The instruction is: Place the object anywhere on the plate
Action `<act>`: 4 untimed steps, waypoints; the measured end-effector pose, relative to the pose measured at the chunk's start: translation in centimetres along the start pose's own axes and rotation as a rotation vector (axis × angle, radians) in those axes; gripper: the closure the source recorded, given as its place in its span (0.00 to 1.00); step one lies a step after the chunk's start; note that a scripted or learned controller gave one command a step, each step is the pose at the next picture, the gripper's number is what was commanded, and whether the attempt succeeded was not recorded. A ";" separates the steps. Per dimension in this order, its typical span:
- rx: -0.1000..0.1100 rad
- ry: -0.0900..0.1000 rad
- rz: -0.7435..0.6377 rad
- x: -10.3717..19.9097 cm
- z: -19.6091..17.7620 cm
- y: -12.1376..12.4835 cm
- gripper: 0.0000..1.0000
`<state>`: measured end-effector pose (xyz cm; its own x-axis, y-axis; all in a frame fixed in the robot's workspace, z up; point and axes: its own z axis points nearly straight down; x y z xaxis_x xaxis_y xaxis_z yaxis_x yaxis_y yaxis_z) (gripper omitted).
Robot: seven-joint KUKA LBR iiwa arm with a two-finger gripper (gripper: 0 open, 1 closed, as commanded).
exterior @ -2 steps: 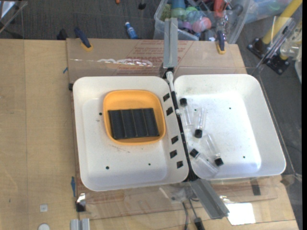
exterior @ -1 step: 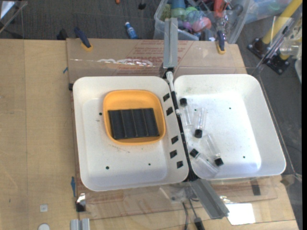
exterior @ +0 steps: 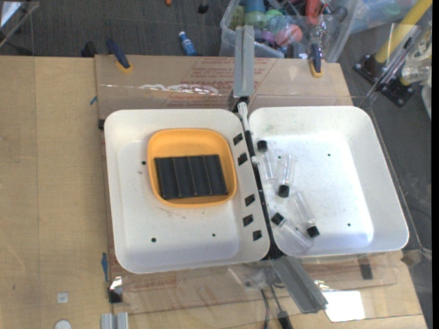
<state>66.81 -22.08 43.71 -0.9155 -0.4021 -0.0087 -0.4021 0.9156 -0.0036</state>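
Looking down on the bench, we find two white bins side by side. The left bin holds an orange plate near its middle. A black ribbed block lies flat on this plate, inside the plate's rim. The right bin holds several clear tubes with black caps, scattered near its left wall. Behind the bins stands a clear box of coloured items.

One fixed overhead camera, looking down at a slant.
Both white bins sit mid-frame, left bin and right bin whole; bench left, cluttered floor along the top.
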 end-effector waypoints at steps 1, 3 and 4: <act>0.000 -0.001 -0.342 0.0 0.0 0.0 1.00; -0.002 -0.001 -0.820 0.0 0.1 0.0 1.00; -0.003 -0.002 -1.189 0.0 0.1 0.0 1.00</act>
